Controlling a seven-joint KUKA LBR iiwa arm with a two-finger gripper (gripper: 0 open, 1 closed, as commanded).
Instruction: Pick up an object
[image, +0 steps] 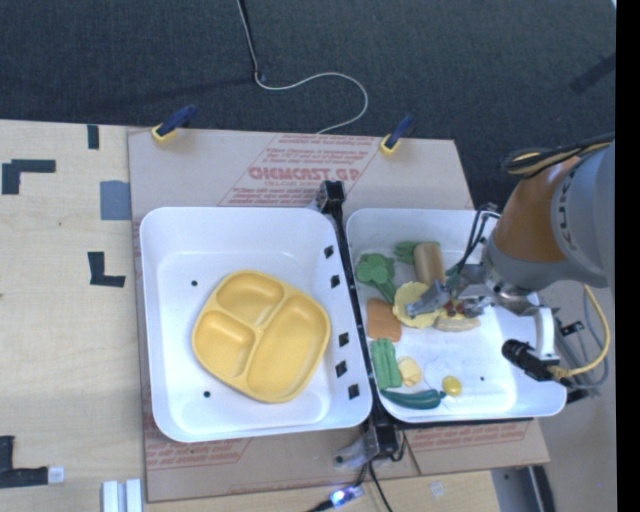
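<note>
The arm (545, 225) reaches in from the right over the right bin (520, 400), and its gripper (440, 297) hangs low among the toy foods near the middle of that bin. Whether its fingers are spread or pinching anything cannot be told, since they blur into the clutter under them. The gripper sits just over a yellow piece (410, 300), with a tan roll (429, 262) just behind it and a green leafy piece (375, 270) to its left. An orange piece (383, 320) lies beside the divider, and a green pod (383, 362) lies in front of it. Along the near wall rest a dark green pepper (412, 398) and a small yellow ball (451, 385). The left bin (170, 250) holds a yellow divided plate (262, 336), lying flat near its middle, well apart from the gripper.
</note>
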